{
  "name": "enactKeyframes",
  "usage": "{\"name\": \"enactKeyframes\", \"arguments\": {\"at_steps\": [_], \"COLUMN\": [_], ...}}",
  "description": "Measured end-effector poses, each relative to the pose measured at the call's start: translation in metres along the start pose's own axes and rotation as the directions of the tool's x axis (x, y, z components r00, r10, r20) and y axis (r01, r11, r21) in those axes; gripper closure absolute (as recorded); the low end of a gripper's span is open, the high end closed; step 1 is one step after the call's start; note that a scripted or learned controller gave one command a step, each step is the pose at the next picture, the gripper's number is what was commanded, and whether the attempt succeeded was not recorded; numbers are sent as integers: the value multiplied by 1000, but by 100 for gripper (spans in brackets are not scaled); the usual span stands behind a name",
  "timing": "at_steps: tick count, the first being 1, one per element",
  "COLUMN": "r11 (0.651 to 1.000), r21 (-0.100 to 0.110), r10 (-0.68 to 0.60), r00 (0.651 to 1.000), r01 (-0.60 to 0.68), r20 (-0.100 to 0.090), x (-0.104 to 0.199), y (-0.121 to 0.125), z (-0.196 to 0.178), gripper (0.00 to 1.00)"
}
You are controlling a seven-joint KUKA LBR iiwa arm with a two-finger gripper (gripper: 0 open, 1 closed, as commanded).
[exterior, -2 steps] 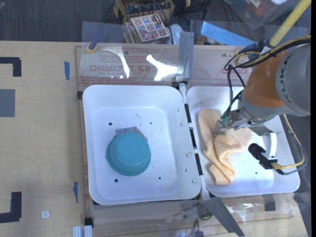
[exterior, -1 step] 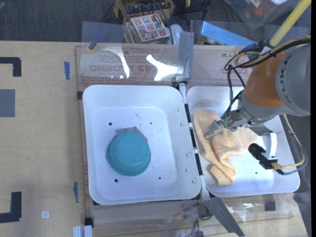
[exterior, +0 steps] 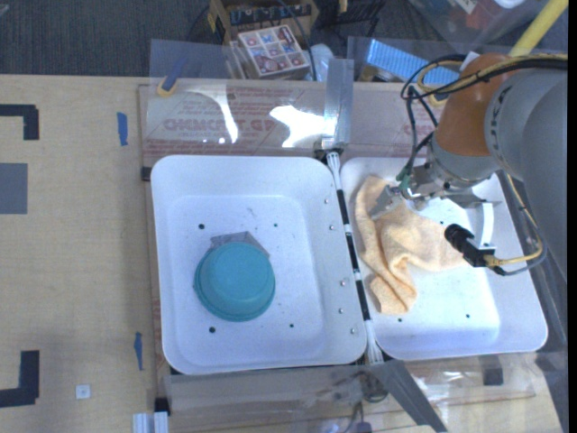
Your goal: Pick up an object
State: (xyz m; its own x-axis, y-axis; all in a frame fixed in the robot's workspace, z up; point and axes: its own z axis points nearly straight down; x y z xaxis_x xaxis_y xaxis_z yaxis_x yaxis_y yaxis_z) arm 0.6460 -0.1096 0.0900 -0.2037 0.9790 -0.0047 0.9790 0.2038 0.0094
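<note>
A crumpled yellow cloth (exterior: 397, 246) lies in the right bin (exterior: 487, 318), along its left side. My gripper (exterior: 394, 197) is low over the cloth's upper end, at or just above the fabric, and the grey arm with its orange band (exterior: 469, 115) comes in from the upper right. An upturned teal bowl (exterior: 235, 280) rests in the left bin (exterior: 180, 197), with a small grey scrap (exterior: 233, 239) showing at its far edge. Nothing is lifted off either bin floor.
A ridge with rivets (exterior: 347, 242) divides the two bins. A black connector and cable (exterior: 467, 244) hang off the wrist over the right bin. Boxes and clutter (exterior: 270, 48) stand behind the bins, and tan bench surface (exterior: 72, 242) lies to the left.
</note>
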Motion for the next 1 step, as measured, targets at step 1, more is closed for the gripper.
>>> {"name": "enactKeyframes", "arguments": {"at_steps": [1], "r11": [995], "r21": [5], "r10": [-100], "r00": [995], "r01": [100], "r20": [0], "x": [4], "y": [24], "z": [1], "gripper": [0]}}
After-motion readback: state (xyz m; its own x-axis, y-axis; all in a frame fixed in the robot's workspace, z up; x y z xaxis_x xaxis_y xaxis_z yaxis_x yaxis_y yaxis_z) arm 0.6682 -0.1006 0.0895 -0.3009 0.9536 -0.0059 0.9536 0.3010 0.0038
